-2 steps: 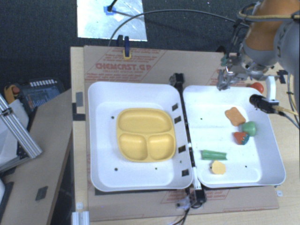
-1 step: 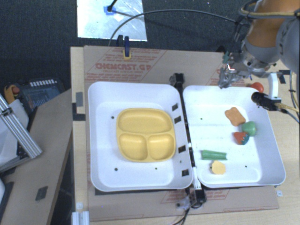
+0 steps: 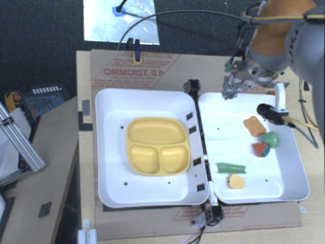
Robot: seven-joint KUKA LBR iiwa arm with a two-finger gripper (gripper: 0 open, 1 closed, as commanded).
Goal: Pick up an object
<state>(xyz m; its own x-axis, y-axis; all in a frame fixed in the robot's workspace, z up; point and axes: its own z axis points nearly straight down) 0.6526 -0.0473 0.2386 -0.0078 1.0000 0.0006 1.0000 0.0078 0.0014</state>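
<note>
On my feed the desk [image 3: 61, 131] carries two white bins. The left bin [image 3: 109, 151] holds a yellow divided tray [image 3: 155, 145]. The right bin [image 3: 289, 179] holds an orange piece [image 3: 254, 125], a green-and-red piece [image 3: 265, 143], a green stick [image 3: 231, 167] and a yellow disc [image 3: 236, 181]. The end effector [image 3: 231, 91] hangs over that bin's far left corner, nothing visibly in it; I cannot tell its opening.

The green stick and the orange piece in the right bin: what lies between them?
In the camera view, between the green stick and the orange piece lies mostly bare white bin floor. The green ball and red piece sit just right of that line.

Arm [image 3: 299, 29] cut off top right
</note>
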